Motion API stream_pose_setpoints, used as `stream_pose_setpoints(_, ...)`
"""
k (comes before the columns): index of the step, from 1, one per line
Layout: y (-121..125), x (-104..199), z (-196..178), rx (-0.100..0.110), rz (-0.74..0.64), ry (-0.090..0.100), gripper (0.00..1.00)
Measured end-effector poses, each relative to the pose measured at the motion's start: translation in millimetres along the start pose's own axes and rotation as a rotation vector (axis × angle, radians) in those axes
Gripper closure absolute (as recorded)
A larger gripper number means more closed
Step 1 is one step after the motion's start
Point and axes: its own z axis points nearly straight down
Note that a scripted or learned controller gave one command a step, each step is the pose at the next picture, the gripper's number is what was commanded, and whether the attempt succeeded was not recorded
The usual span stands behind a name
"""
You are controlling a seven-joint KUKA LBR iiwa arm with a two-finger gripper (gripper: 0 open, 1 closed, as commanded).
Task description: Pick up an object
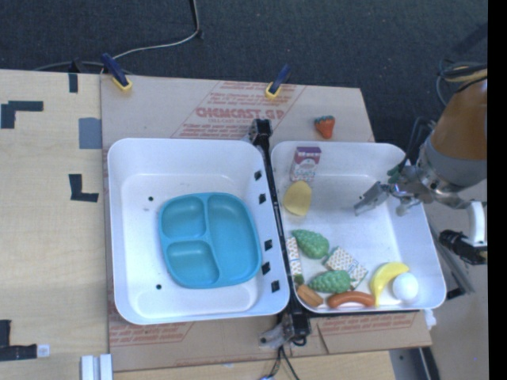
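Note:
My gripper hangs over the right bin near its right wall, open, with nothing between its fingers. To its left stands a small purple-and-white carton, and a pale yellow piece lies beside it. Along the bin's front lie a green leafy toy, a second green toy, a checkered packet, a banana, a white egg, a red sausage and a small carrot. The bin floor beneath the gripper is bare.
The left bin holds a blue divided plate. A small red-and-green toy lies on the cardboard behind the right bin. Two yellow-and-blue clamps grip the cardboard's far edge. The arm's orange band sits at the right.

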Motion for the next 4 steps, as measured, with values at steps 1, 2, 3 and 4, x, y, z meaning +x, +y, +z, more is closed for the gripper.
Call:
stream_pose_setpoints(1, 19.2, 72.8, 100.3, -0.003, -0.002, 0.001, 0.00)
stream_pose_setpoints(2, 80.7, 79.7, 94.9, -0.002, 0.000, -0.001, 0.00)
stream_pose_setpoints(3, 111.6, 81.0, 91.0, -0.001, 0.000, -0.001, 0.00)
stream_pose_setpoints(4, 85.7, 84.4, 101.9, -0.004, 0.000, -0.003, 0.00)
